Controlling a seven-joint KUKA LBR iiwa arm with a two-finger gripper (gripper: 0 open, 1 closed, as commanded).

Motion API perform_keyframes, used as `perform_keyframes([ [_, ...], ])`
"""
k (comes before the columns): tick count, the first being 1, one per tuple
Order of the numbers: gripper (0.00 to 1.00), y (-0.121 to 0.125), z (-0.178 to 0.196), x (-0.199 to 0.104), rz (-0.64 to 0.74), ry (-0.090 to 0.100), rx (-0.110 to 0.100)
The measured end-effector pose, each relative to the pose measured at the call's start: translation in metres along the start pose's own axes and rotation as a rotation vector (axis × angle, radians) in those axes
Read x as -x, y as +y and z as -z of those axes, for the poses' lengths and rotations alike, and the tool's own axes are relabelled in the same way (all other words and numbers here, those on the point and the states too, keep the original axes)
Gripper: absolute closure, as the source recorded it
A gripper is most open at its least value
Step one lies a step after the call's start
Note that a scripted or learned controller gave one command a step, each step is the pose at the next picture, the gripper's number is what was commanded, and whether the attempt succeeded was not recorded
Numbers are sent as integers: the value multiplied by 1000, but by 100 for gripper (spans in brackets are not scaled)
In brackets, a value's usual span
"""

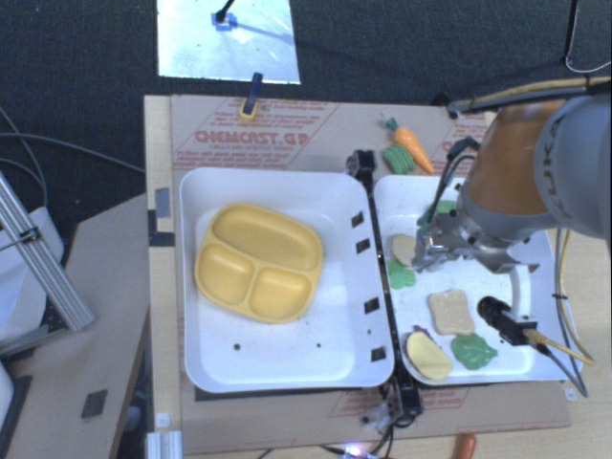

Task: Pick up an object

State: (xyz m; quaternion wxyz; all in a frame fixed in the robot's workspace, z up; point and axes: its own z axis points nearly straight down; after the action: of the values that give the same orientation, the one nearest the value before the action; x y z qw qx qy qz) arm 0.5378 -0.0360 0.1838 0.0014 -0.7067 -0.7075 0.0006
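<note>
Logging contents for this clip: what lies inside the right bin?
In the right bin: a bread slice, a green leaf, a yellow piece, a pale round piece and a green scrap. The arm covers its far right part, so anything under it is hidden.

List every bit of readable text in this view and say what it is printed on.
"CHEMCAST GP": large red print on the brown sheet behind the left bin.
Smaller red print elsewhere on that sheet, including along its front edge: too blurred to read.
Dark letters on the grey arm: partly cut off, not fully readable.
</note>
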Motion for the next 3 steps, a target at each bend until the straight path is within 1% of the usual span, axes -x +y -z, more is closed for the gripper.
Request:
perform_keyframes([
  [1, 100, 97, 7, 53, 1, -5, 14],
  [2, 100, 63, -24, 48, 0, -1, 1],
  [3, 100, 34, 2, -43, 11, 3, 3],
])
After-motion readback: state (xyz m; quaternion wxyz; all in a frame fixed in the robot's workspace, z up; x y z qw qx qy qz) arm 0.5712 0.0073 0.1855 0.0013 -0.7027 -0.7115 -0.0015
